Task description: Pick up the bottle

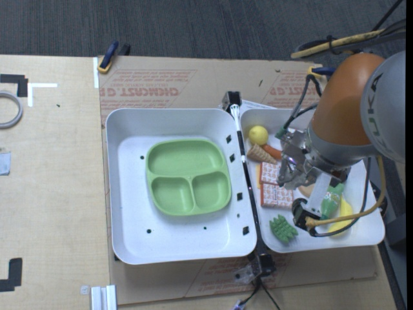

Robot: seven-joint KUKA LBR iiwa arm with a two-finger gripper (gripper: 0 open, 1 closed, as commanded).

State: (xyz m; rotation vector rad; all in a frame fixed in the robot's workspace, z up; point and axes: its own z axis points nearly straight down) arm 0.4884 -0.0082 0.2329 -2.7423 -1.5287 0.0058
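Note:
The bottle (331,203) is small and green with a pale top. It lies in the right bin (361,236), near that bin's right side, partly under the arm's wrist. A yellow banana (344,216) lies against it. My gripper (290,172) hangs low over the middle of the right bin, left of the bottle and above an orange-and-white checked packet (273,189). Nothing shows held in it. The grey and orange arm hides the far right part of the bin.
In the right bin are also a yellow lemon (258,134), an orange cone-shaped item (264,152) and a green spiky toy (282,228). The left bin (122,192) holds a green divided plate (189,176). Cables (374,199) loop by the wrist.

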